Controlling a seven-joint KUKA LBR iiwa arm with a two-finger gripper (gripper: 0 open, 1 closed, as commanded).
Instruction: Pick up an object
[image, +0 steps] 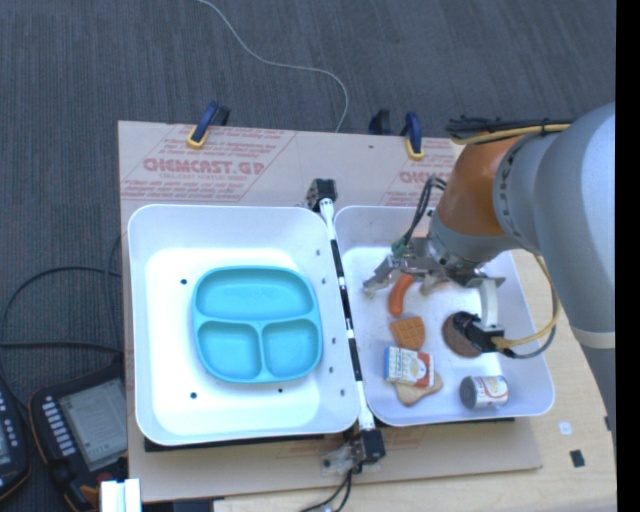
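Your arm (540, 190) reaches in from the right, wrist bent down over the right bin's (530, 400) centre; the pincer (403, 272) hangs spread open above the orange sausage (400, 292).

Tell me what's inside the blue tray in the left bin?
All three compartments of the blue tray look bare, nothing lying in them. The tray sits flat in the left bin, so the bin floor beneath it is covered and cannot be seen.

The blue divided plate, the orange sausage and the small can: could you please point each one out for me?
blue divided plate (258, 322): camera view, its central ridge.
orange sausage (400, 293): camera view, middle of its length.
small can (484, 391): camera view, its side wall.
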